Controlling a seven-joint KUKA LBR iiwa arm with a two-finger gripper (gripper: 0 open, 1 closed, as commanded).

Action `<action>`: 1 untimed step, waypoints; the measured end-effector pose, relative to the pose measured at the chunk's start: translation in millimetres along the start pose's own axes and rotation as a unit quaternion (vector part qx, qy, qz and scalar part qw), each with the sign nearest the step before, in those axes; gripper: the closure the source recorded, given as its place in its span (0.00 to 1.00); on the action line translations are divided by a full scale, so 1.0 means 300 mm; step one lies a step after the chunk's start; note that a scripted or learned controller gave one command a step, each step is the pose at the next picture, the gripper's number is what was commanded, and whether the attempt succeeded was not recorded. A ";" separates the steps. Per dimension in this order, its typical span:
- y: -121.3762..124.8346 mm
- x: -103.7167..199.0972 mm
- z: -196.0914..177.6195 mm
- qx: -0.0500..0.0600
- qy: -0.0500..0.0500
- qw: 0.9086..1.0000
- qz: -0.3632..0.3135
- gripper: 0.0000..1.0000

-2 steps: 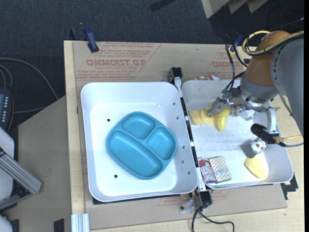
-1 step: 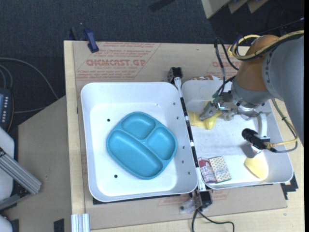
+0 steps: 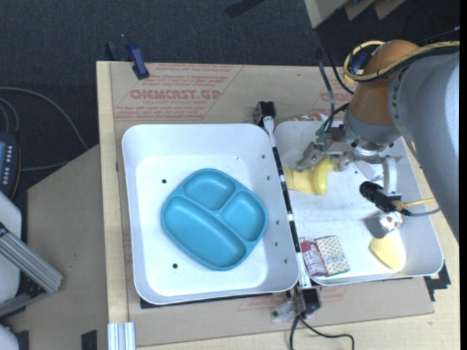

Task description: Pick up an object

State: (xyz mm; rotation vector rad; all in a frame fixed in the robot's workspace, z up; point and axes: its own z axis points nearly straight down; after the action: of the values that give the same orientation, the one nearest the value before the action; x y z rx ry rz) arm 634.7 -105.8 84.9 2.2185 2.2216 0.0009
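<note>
Tool over right bin.
Tool (image 3: 326, 154) touches the yellow object (image 3: 310, 180); finger state cannot be determined.

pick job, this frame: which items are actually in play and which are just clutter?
In play:
- gripper, low over the right bin
- soft yellow lump just beneath it, near the bin's left wall

Lying about:
- blue divided plastic plate in the left bin
- small patterned packet at the right bin's front
- pale yellow piece at its front right
- small white-orange object
</note>
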 end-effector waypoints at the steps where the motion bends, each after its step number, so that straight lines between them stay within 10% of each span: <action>1: 0.001 0.001 -0.034 0.000 -0.001 1.000 -0.001 1.00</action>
State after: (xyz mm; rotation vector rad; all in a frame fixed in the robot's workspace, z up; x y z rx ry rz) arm 634.9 -105.6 95.1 2.2161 2.2221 0.0002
